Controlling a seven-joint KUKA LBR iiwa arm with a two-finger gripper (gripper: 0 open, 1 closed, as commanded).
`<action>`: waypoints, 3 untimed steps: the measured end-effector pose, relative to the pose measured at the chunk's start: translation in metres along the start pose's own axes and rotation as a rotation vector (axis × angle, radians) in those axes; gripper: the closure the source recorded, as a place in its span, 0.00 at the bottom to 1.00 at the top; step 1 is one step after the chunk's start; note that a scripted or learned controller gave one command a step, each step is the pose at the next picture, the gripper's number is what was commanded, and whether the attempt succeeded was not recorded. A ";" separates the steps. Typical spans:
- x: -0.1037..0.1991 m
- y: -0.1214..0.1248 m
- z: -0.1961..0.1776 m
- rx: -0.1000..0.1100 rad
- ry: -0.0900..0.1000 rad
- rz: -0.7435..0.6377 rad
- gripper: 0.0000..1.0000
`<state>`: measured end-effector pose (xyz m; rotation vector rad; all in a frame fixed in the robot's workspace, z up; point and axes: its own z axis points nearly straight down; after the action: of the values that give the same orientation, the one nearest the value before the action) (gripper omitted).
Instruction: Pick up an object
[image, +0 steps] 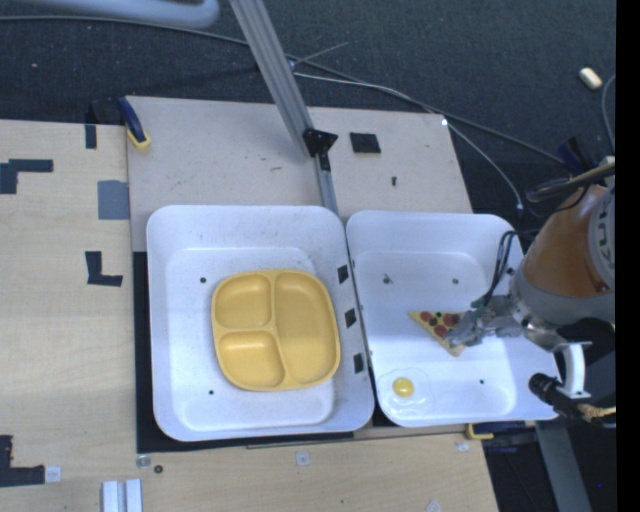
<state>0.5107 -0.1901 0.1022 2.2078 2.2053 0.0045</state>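
A toy pizza slice (436, 323) with red toppings lies flat in the middle of the right bin (420, 240), its tip pointing left. My gripper (471, 327) reaches in from the right and sits low over the slice's wide crust end, touching or nearly touching it. The slice still rests on the bin floor. A small yellow round piece (403, 387) lies near the bin's front wall, left of and below the gripper.
The left bin (180, 240) holds a yellow divided plate (275, 329) with three compartments. A metal pole (285, 85) slants across the bench behind the bins. The arm's orange band (560, 250) hangs over the right bin's right wall.
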 end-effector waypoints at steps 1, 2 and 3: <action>0.000 0.002 -0.042 0.015 0.012 -0.002 1.00; 0.002 -0.006 -0.093 0.014 0.012 -0.002 1.00; 0.002 -0.004 -0.143 0.013 0.011 -0.003 1.00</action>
<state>0.5046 -0.1866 0.2452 2.2169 2.2202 0.0025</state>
